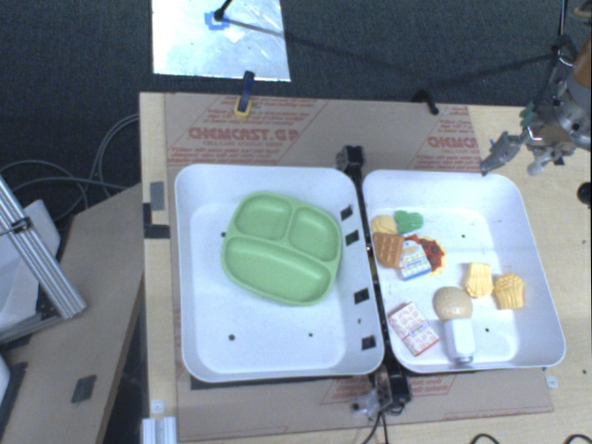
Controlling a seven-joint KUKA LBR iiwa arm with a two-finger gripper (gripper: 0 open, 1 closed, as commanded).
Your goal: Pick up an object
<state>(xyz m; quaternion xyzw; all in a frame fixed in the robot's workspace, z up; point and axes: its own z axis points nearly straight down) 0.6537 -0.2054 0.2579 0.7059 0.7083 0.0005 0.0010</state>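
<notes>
Above the far right corner of the right-hand shallow white bin [532, 239], the grey two-finger gripper [518, 155] hangs over the brown bench board, outside the bin's rim. Its two fingers are spread well apart, one [498, 150] reaching toward the left and the other [541, 162] nearer the arm, and nothing sits between them; they touch no object.

All the small objects lie in the right bin, well apart from the gripper. Close to the divider sit a green leaf-shaped toy [408, 220], a tan waffle-like piece [388, 249] and a red-and-blue printed packet [419, 256], crowded together. Farther right rest two yellow ridged pieces [493, 286] side by side. Toward the near edge lie a beige rounded bun-like lump [451, 302], a white cylinder [460, 338] touching it, and a small red-and-white printed card [413, 327].

The left white bin [199, 340] holds a pale green divided plastic plate [281, 247] with three compartments.
</notes>
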